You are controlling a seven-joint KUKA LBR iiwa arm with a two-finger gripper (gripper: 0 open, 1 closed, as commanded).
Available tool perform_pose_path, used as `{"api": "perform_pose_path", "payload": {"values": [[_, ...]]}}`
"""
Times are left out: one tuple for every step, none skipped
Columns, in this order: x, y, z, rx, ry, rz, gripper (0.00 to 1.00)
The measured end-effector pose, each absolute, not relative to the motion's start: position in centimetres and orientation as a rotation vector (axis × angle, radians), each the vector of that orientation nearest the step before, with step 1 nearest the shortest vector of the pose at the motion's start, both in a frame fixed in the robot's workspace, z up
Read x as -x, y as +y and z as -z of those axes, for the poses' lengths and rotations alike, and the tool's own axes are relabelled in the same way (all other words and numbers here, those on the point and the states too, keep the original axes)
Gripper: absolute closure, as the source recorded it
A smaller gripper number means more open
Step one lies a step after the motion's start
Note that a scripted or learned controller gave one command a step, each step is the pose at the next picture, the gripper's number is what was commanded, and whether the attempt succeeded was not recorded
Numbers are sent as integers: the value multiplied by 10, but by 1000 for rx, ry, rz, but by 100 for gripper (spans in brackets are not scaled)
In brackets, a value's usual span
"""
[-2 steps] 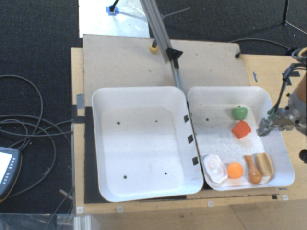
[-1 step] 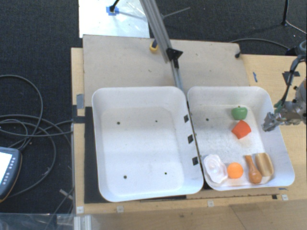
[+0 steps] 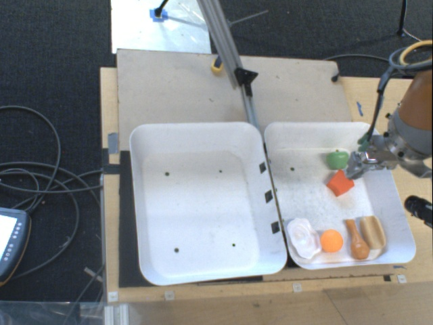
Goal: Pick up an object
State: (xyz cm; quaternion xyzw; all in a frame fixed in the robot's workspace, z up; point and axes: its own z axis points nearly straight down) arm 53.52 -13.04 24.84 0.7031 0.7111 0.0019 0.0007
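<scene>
The right bin holds a green round object near its far right side and a red block just in front of it. Along the bin's near edge lie a white plastic piece, an orange ball, a brown wooden piece and a hot dog bun. My gripper hangs at the right rim, just right of the green object and above the red block. Nothing shows between its fingers.
The left bin lies beside the right one. A grey pole slants down from the top to the divide between the bins. Cables and a pendant lie on the floor at left.
</scene>
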Motion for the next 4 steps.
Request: {"api": "perform_pose_path", "payload": {"values": [[-542, -69, -239, -2209, 2235, -5, 100], [-544, -25, -235, -2211, 2233, -4, 100], [-553, 24, -226, -2210, 2233, -4, 100], [-545, 74, -229, -2210, 2235, -3, 100]]}}
